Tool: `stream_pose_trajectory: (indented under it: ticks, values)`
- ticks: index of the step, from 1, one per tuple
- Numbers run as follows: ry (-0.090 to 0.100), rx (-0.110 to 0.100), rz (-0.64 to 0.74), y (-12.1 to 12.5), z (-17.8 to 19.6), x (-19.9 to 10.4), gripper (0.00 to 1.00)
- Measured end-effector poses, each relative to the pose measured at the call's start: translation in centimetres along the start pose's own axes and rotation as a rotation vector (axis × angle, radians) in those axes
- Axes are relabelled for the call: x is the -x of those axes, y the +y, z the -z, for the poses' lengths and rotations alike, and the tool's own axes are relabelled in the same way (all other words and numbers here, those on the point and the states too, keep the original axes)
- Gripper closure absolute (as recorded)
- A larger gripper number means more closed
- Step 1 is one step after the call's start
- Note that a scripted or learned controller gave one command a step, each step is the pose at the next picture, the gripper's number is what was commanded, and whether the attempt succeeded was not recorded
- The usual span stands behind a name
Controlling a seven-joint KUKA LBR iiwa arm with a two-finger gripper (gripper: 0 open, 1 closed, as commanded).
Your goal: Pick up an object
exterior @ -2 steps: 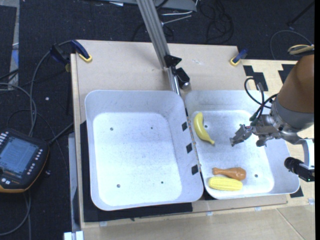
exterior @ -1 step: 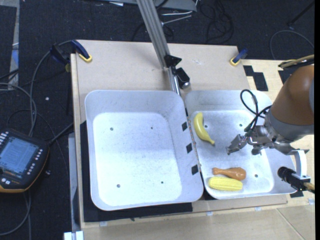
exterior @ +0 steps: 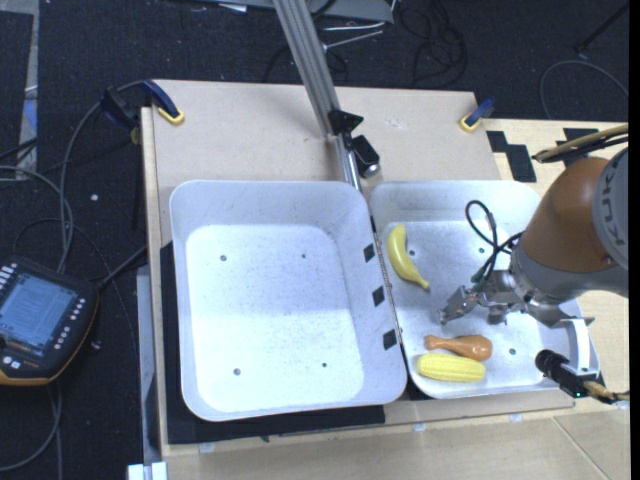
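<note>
In the right bin point(exterior: 440, 206) lie a yellow banana point(exterior: 403, 256) near its left wall, an orange-brown drumstick-shaped toy point(exterior: 461, 346) and a yellow corn cob point(exterior: 450, 368) by the front edge. My gripper point(exterior: 463, 306) hangs over the bin's middle, just above and behind the drumstick, right of the banana. Its fingers point left and stand slightly apart with nothing between them.
The left bin point(exterior: 200, 208) sits beside the right one, the two meeting at a dark seam. A metal pole point(exterior: 310, 58) slants up from between the bins. A teach pendant point(exterior: 35, 318) lies on the floor at left. Black cable loops near the wrist.
</note>
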State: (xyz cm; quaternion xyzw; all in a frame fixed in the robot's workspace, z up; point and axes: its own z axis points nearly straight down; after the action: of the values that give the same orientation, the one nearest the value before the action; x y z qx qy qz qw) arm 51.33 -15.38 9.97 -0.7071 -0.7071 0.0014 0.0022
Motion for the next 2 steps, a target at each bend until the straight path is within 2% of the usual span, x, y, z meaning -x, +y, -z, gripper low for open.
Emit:
stream_pose_trajectory:
  ticks: [1,2]
  values:
    - [-0.001,0.005,0.000,0.1,1.2,0.0,1.00]
    - [-0.002,0.010,0.001,0.6,7.4,-0.2,1.00]
